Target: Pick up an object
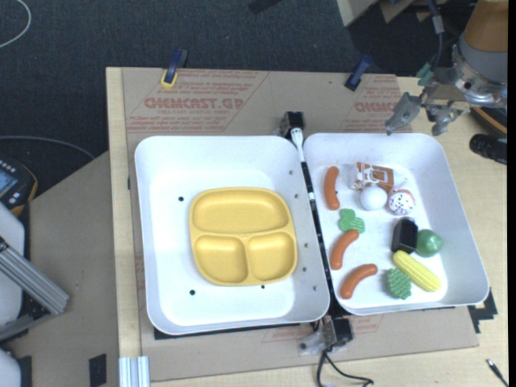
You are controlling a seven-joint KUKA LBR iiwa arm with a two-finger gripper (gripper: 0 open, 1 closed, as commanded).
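Above the far rim of the right-hand bin (459, 208), the gripper (421, 117) of a grey KUKA arm hangs with its two fingers spread apart and nothing between them, well clear of the toys below. No single target is marked; the candidates all lie in that bin: three toy sausages, one upright near the divider (331, 188), one slanted mid-bin (344, 248) and one at the near edge (358, 280); a white ball (372, 197) touching a small brown-and-white carton (373, 176); a speckled white ball (401, 202); a black block (404, 235) pressed against a green ball (429, 243); a toy corn cob (418, 271) beside a green spiky piece (397, 283); and a small green broccoli-like piece (351, 221). The left bin (161, 216) carries a yellow three-compartment tray (242, 236).

The likely trouble is crowding: the block, green ball and corn sit so close that descending fingers could land on a neighbour or nudge the cluster aside, and the round balls look apt to roll out of a pinch. The sausages, lying more apart, seem safer picks.

Red lettering on the brown board (234, 95) behind the bins appears to read "CHEMCAST GP"; a second, partial print near the gripper is too cut off to read.
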